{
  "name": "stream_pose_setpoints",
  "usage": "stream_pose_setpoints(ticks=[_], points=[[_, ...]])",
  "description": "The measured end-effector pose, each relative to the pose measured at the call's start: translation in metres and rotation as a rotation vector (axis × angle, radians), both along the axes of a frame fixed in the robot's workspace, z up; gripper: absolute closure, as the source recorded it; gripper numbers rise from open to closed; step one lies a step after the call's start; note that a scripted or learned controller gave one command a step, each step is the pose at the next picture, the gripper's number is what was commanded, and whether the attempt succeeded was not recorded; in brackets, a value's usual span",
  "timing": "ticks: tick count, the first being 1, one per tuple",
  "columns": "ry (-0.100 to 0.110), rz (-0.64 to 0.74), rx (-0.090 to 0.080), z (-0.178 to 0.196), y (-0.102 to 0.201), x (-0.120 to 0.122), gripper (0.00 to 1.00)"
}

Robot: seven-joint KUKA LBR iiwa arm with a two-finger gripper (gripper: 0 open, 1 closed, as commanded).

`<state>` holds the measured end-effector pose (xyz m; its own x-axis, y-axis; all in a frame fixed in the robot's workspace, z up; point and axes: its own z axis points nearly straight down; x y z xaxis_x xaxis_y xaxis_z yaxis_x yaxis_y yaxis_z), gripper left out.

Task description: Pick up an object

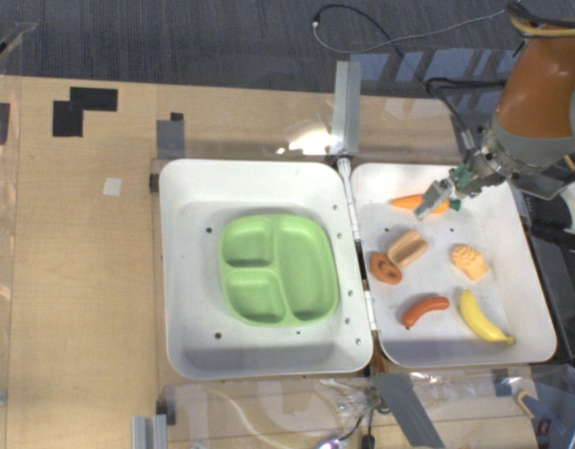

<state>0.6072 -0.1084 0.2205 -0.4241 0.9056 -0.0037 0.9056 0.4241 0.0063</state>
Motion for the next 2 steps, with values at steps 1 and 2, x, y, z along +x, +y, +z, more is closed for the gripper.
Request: stream_pose_setpoints(ticks=[1,2], points=[[0.010,0.114,-0.001,-0.132,0.001,0.057,0.00],[-0.002,0.197,-0.003,-0.096,-0.050,0.064,0.00]])
